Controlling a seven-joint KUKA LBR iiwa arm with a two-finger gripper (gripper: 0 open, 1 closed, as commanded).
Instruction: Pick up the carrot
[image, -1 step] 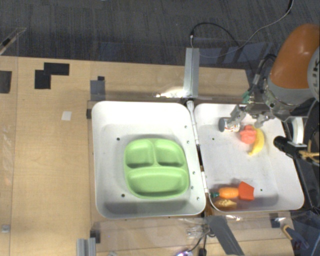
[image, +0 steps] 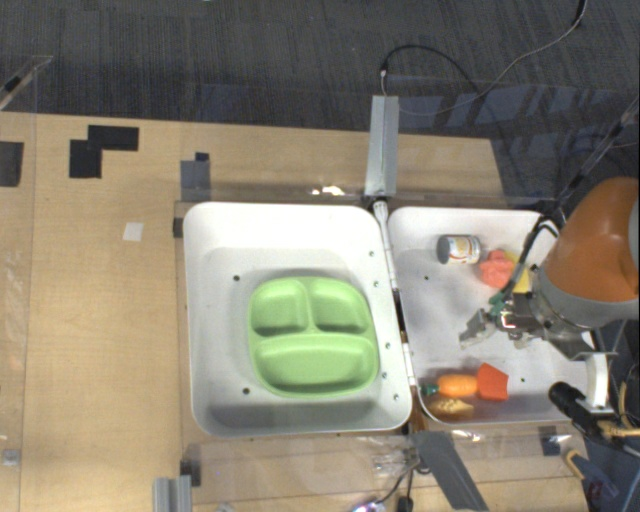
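The carrot (image: 458, 385) is seen lying at the lower edge of the right bin (image: 430, 300), just left of a red block (image: 492, 381), with a yellowish item (image: 452, 406) touching below it. The claw (image: 478, 327) is held above and apart from it, right of centre; whether it is spread cannot be told. A green divided plate (image: 312, 335) is seated in the left bin (image: 215, 300).

A green divided plate (image: 312, 335) sits in the left bin (image: 215, 250); a small can (image: 458, 248) lies in the right bin (image: 430, 300).
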